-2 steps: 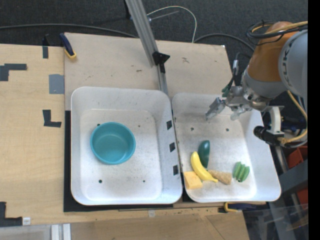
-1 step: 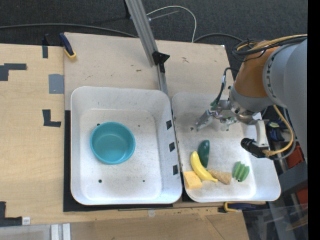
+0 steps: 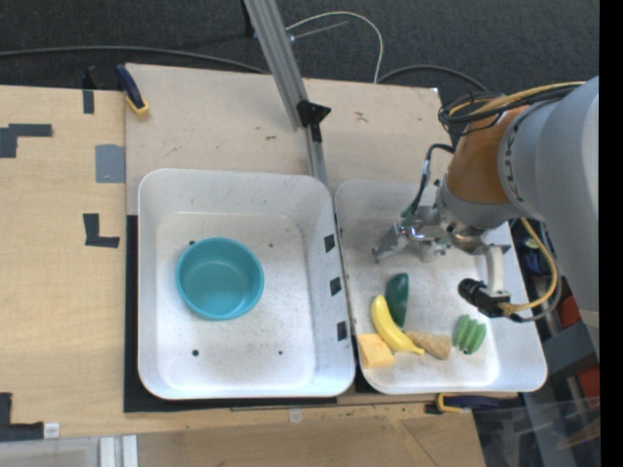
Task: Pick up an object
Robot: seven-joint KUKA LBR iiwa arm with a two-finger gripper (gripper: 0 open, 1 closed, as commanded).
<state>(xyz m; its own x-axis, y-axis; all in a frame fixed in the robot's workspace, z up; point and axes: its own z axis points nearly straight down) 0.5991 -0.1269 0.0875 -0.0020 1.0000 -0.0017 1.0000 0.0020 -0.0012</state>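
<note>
Seen from above, the gripper [image 3: 414, 233] hangs over the right bin [image 3: 516, 373]; its grasp cannot be told. A banana [image 3: 390, 326], dark green piece [image 3: 397, 291] and yellow block [image 3: 375, 350] cluster near the bin's front edge. The banana looks light, stiff, smooth; grip across its middle. A teal bowl [image 3: 220, 278] sits in the left bin [image 3: 156, 358].

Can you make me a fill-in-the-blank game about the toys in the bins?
1. The bowl in the left bin is colored ____.
2. The yellow fruit in the right bin is a ____.
3. The banana lies in the same bin as the dark green toy, the ____ bin.

Missing words: blue; banana; right
</note>
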